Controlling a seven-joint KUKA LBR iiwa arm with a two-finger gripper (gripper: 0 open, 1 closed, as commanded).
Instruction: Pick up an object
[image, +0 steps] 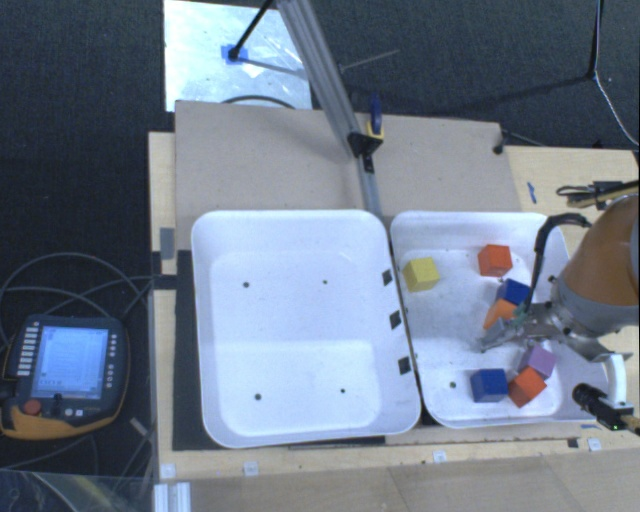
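Arm (600, 270) reaches into the right bin (440, 400), fingers (497, 337) down among the blocks; can't tell if they're apart or together. Orange block (497, 314) touches them just above, purple block (541, 359) just right, blue cube (489, 385) just below.

Bench top (160, 300), pale wood, overlaid toward its far edge by a brown board (280, 155). A grey metal pole (330, 85) slants across the board's far edge and ends at the bench middle; a black clamp with a yellow and blue part (368, 135) sits on it. Off the bench's left edge, on dark carpet, a handheld control pendant (65, 375) with lit screen, ringed by black cable (60, 270). Beyond the far edge, a clear plastic sheet (235, 50).
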